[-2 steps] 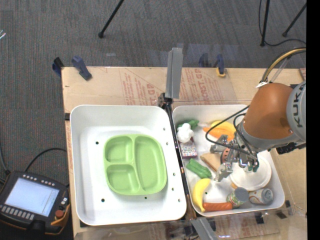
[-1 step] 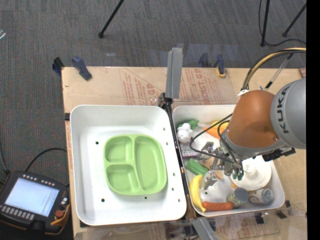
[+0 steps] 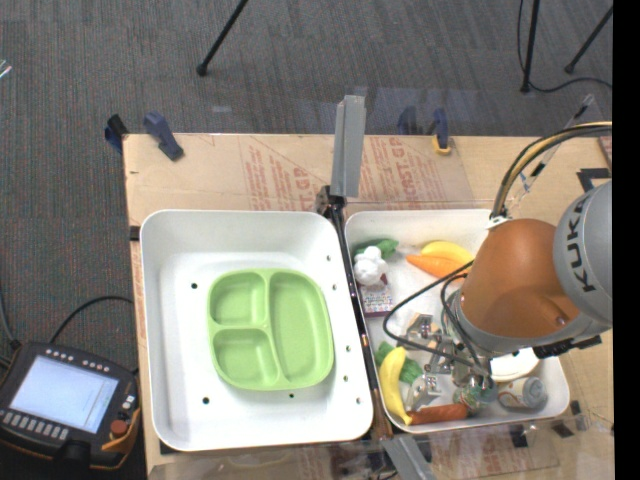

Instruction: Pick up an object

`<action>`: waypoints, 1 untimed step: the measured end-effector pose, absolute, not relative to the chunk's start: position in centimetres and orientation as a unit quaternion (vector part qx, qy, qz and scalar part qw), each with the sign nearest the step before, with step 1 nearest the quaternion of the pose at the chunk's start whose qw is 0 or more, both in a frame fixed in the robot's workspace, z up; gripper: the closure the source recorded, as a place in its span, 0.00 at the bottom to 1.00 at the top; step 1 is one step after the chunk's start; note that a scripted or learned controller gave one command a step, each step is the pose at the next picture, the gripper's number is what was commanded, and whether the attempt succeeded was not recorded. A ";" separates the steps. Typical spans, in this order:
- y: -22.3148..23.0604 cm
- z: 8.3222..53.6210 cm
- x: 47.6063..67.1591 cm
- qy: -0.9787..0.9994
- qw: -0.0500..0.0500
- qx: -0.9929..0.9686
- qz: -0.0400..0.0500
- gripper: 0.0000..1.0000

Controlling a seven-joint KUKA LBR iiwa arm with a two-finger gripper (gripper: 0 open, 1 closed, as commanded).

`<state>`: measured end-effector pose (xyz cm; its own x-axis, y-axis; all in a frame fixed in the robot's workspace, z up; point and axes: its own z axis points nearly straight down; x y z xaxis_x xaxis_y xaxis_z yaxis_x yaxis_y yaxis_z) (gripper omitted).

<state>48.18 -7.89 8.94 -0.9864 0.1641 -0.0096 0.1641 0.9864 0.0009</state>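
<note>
Metal and dark wiring make up the claw (image 3: 452, 366), which hangs low in the right bin (image 3: 553, 400) beneath the arm's orange band (image 3: 515, 278); whether it is apart or together cannot be told from this slant. Just beside it to its left lies a yellow banana (image 3: 392, 380), curved and smooth, and just below it an orange carrot (image 3: 437, 414) rests along the bin's near wall. A round white piece (image 3: 512, 366) and a grey ring-like piece (image 3: 527, 395) sit close on its right. Farther back are a small white plush figure (image 3: 370, 264) with green beside it and a yellow-and-orange toy (image 3: 440, 258). The left bin (image 3: 170, 268) holds a light green divided plate (image 3: 270, 328) of glossy plastic with three compartments, well apart from the claw. Both bins rest on a brown cardboard-covered counter (image 3: 230, 173) with blue clamps (image 3: 160, 135) at its far edge. Grey carpet (image 3: 300, 48) lies beyond, crossed by tripod legs (image 3: 228, 28), and a teach pendant (image 3: 65, 403) sits at the lower left.
</note>
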 end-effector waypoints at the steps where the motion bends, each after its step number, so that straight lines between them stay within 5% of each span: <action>1: -8.3 8.7 52.3 0.999 0.000 0.054 0.000 0.00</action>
